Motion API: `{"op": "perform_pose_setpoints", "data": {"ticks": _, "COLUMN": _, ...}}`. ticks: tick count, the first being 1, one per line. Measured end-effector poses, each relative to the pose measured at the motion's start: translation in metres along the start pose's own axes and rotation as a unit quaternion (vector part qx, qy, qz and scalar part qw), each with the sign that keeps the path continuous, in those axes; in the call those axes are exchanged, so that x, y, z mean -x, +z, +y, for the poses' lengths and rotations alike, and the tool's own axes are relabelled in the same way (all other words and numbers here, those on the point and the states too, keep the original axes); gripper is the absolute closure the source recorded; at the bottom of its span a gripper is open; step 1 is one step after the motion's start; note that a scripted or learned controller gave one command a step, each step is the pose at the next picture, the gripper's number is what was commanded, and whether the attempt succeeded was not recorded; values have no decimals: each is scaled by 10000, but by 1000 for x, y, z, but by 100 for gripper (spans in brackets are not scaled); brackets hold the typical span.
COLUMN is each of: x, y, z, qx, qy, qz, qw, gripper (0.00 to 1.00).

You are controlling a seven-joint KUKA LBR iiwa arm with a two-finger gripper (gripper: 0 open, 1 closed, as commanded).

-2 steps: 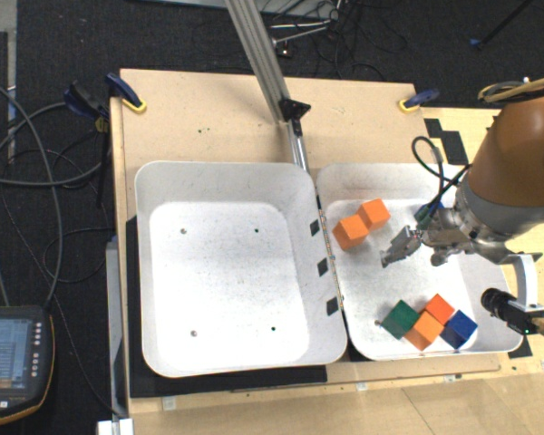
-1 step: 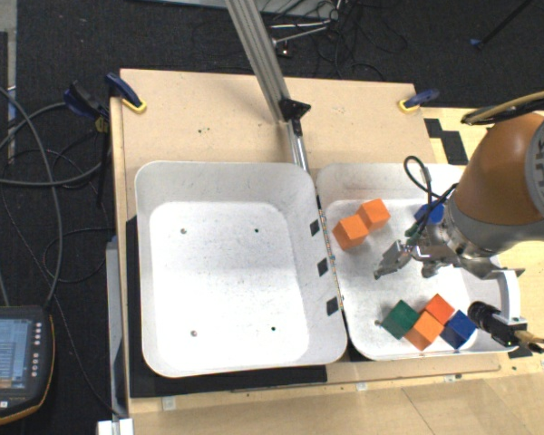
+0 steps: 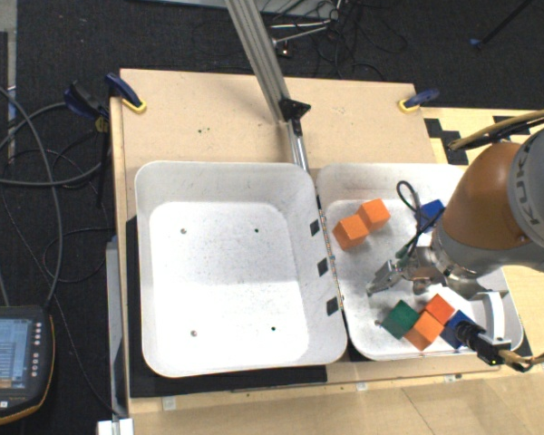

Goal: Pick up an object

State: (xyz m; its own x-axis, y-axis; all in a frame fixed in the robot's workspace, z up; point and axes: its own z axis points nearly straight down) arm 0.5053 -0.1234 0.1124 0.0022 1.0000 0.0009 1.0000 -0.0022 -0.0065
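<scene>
The claw (image 3: 390,284) hangs low in the right bin (image 3: 344,181), at the lower right of the frame, its two fingers spread apart with nothing between them. Just below it lie a green block (image 3: 401,319) and an orange block (image 3: 431,321), touching each other. Two more orange blocks (image 3: 362,223) sit side by side above it, well apart from the fingers.
</scene>
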Motion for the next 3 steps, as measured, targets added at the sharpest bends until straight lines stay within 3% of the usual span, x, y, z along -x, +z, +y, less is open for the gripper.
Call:
{"op": "perform_pose_setpoints", "data": {"ticks": 1, "x": 0, "y": -14, "z": 2, "qx": 41, "qy": -7, "qz": -6, "qw": 10000, "gripper": 100}}
{"op": "perform_pose_setpoints", "data": {"ticks": 3, "x": -15, "y": -120, "z": 14, "qx": 72, "qy": -33, "qz": -12, "qw": 10000, "gripper": 100}}
